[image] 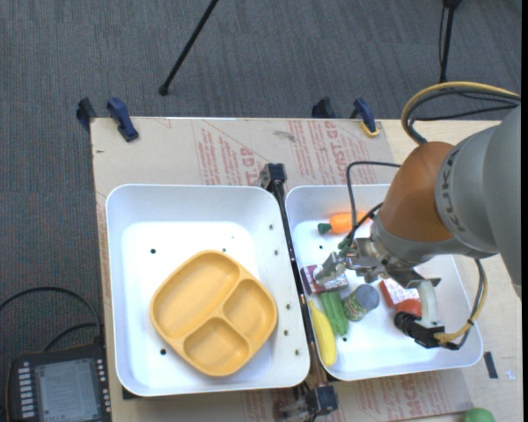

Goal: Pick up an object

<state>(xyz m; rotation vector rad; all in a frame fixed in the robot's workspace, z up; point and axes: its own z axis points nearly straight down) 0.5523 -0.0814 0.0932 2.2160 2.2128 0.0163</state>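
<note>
The grey arm [475, 192], orange band [418, 196] above its wrist, looms closest, reaching in from the right and bending down over the right bin [462, 345]. Its gripper [339, 269] hangs low above the bin's left half, just over a small maroon packet [312, 280]; whether it is parted or closed on anything I cannot tell from here.

There are two white bins side by side. The left bin [132, 236] holds one yellow three-compartment tray [213, 313], lying at a slant. In the right bin I count one carrot [341, 222] near the far wall, lying roughly left to right with its green end pointing left; one banana [323, 332] and one green vegetable [336, 313] next to each other, both running near to far along the bin's left side; one grey can [363, 301] just right of them; and one red object [400, 294] partly under the wrist. A pendant [57, 389] sits on the floor at lower left.
</note>
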